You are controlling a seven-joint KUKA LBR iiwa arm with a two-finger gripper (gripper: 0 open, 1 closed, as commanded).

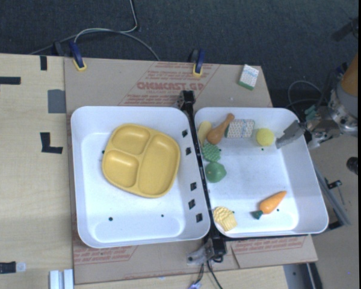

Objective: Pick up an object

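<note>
The right bin (301, 179) holds several toy foods. A yellow ball (265, 137) lies near its upper right corner and an orange carrot (271, 202) near its lower right. A brown drumstick (219, 129) and a speckled grey block (240, 128) sit at the top left. Below them are a green ridged piece (212, 152) and a green pepper (215, 172), with a yellow corn piece (224, 218) at the bottom left. My gripper (289, 138) hangs over the bin's right rim, just right of the yellow ball, with nothing seen in it.
The left bin (90, 221) carries a yellow divided plate (141, 159). A small green and white box (249, 76) lies on the cardboard behind the right bin. Two clamps (197, 62) pin the cardboard's back edge. Cables trail at the back.
</note>
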